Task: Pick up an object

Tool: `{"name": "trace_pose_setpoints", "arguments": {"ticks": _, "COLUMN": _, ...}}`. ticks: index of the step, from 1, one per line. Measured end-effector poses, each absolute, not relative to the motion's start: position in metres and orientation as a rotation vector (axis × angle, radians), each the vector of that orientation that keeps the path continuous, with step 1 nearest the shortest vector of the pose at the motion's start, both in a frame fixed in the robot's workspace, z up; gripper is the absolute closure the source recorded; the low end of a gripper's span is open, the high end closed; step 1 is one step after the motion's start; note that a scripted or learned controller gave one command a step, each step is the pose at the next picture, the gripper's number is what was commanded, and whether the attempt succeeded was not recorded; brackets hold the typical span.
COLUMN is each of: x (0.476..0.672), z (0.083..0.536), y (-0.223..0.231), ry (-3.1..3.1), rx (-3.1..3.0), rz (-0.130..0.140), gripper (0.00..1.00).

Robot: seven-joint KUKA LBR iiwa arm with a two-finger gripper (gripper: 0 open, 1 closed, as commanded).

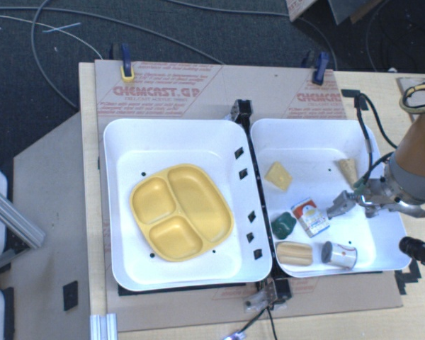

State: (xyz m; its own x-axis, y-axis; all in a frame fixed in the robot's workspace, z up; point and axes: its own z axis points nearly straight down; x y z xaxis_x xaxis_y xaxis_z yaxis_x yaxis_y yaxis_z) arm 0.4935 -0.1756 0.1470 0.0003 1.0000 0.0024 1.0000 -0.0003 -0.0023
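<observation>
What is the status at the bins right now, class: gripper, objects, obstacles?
Gripper low over right bin, holding nothing. Red-and-white carton beside it, untouched. Green piece crowds the carton.

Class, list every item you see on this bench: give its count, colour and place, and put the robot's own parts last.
Bins: two, white, side by side on the bench.
Tray: one, yellow, three compartments, in the left bin.
Block: one, pale yellow, upper middle of the right bin.
Wedge: one, tan, by the right bin's far right wall.
Carton: one, red and white, middle of the right bin.
Lid: one, dark green, left of the carton.
Cylinder: one, tan, near edge of the right bin.
Can: one, grey, right of the cylinder.
Clamps: two, blue and yellow, far edge of the board.
Gripper: one, grey, beside the carton.
</observation>
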Motion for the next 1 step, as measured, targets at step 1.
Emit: {"name": "trace_pose_setpoints", "arguments": {"ticks": 1, "x": 0.4922, "z": 0.1012, "y": -0.1843, "ry": -2.22, "rx": -2.22, "rz": -0.001, "gripper": 0.0}}
